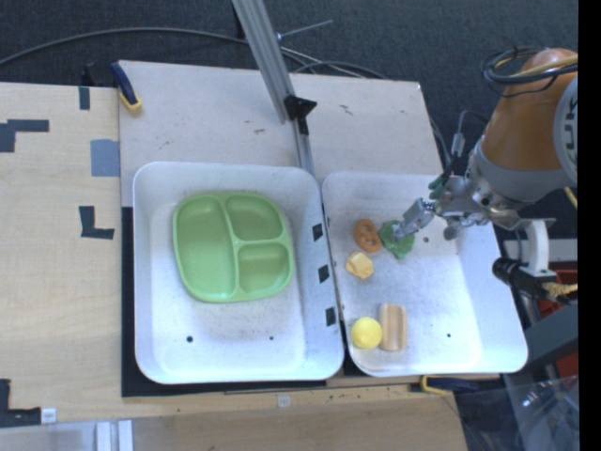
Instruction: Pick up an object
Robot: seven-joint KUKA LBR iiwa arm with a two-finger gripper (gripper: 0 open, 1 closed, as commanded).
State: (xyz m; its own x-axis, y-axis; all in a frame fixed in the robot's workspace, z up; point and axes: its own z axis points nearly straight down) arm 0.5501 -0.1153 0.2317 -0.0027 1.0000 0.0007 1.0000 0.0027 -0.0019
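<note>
The right bin (470,327) holds several toy foods. An orange-brown piece (366,236) lies near its left wall, with a pale yellow chunk (360,267) just below it. A green piece (398,244) lies right of the orange one. A yellow ball (366,333) and a tan hot-dog bun (392,327) rest side by side near the front. My gripper (406,228) reaches in from the right and points down-left, its tip right at the green piece. The green piece sits at the fingertips, but a grasp is not discernible.
The left bin (150,280) holds a green divided plate (233,245). A metal pole (268,50) slants over the bench behind the bins. A blue and yellow clamp (125,87) sits at the bench's back left corner. Cables run along the dark floor at the rear.
</note>
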